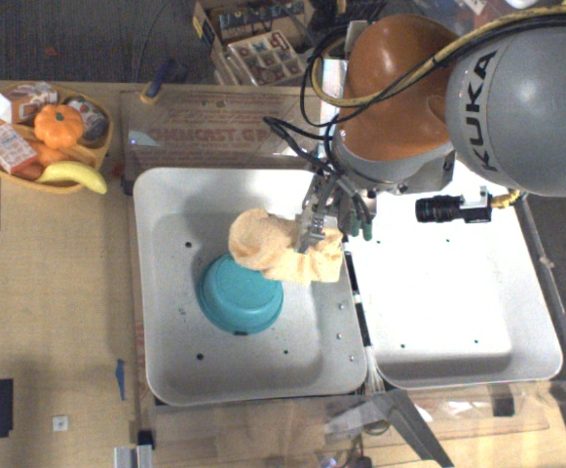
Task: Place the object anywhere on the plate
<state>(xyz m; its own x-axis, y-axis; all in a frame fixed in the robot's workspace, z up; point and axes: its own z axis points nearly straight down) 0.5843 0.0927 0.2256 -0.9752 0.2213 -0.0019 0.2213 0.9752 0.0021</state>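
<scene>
A teal plate (242, 297) sits in the left bin (166, 261), round and turned slightly toward me. A crumpled pale-yellow cloth (268, 247) lies just behind and to the right of it, and its lower edge overlaps the plate's far rim. My gripper (311, 238) comes down from the right onto the cloth's right half. It is shut on a bunched fold of the fabric. The orange band and grey wrist hide the bin's far right corner.
The right bin (458, 300) lies beside the left one, with a narrow divider (356, 300) between them. A bowl of toy fruit (44, 139) stands on the bench at the far left. Boxes and cables crowd the area behind the bins.
</scene>
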